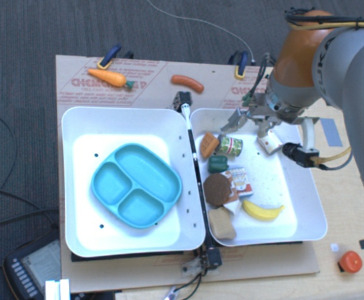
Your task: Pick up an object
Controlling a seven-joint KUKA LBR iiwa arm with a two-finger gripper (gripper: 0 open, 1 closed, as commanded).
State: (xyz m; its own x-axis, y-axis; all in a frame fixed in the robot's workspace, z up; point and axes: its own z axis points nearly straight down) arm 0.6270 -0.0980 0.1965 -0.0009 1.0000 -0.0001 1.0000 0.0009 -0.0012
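Dark grey carpet behind a cardboard-topped bench [138,74] bearing two shallow white bins side by side.

Left bin [75,167]: blue three-compartment plate [137,184], flat at centre.

Right bin [306,211]: objects clustered along the left wall. From far to near: orange wedge-shaped item [208,145], touching a green-labelled can [230,146] lying on its side; dark green block [217,164] just below; brown round disc [216,189] overlapping a small red-and-white packet [239,181]; tan bread-like block [221,224] at the near left corner; banana [262,210] near the middle, apart from the rest.

Grey arm with orange band [300,49] entering from the right, gripper [250,122] above the far end of the right bin, fingers spread apart with nothing between them, just right of the can.

On the cardboard beyond the bins: toy carrot [108,77] at far left, sausage [187,83] at far centre. Orange round object [350,262] on the bench at near right.
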